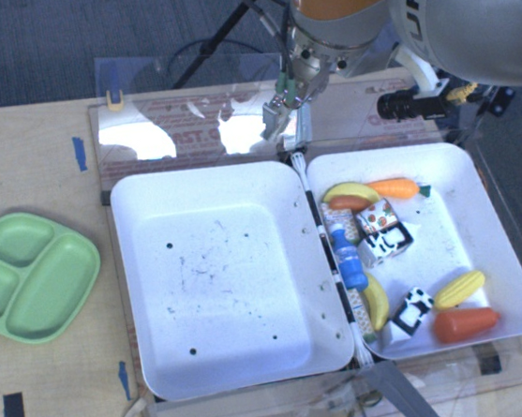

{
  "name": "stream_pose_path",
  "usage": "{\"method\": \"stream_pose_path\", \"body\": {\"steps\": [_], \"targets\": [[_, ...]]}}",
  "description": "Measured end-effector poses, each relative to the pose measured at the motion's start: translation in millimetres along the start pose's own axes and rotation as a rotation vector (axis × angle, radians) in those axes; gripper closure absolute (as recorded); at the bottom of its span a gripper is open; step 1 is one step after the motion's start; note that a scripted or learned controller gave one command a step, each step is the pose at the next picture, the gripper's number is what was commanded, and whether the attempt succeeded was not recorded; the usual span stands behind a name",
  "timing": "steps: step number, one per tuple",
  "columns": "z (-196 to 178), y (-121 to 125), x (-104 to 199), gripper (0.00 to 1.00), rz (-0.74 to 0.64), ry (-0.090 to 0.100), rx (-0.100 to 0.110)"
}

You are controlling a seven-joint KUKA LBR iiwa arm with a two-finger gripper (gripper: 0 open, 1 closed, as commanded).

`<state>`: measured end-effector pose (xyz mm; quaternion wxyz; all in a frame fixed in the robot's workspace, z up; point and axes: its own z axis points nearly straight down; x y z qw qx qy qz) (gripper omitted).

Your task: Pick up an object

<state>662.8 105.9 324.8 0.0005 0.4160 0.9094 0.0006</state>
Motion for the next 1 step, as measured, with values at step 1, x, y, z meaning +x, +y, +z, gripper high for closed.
{"method": "stream_pose_path", "body": {"steps": [1], "targets": [[0.9, 21.5, 23.6, 1.0, -0.095, -0.003, -0.003]]}}
